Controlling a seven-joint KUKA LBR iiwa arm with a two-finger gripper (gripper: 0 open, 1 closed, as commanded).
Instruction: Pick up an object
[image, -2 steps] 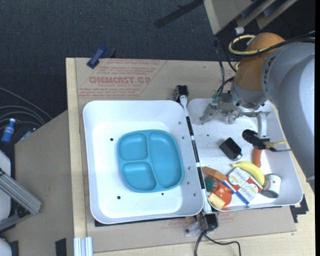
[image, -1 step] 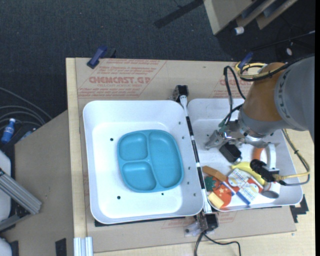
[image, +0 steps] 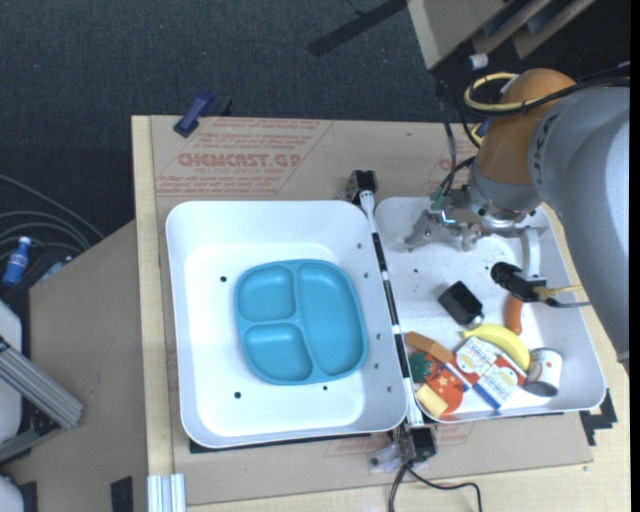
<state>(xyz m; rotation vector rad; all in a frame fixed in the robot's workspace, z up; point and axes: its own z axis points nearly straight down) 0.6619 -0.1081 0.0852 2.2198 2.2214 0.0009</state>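
Toy food (image: 470, 372) below raised gripper (image: 447, 228)

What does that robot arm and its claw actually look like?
The arm is a thick, rounded grey tube with an orange band above the wrist. Its gripper is a small grey metal piece with thin fingers. A yellowish cable loops beside the band.

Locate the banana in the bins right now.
The banana lies in the right bin, near its front right corner, atop the clutter there, just below the small black block.
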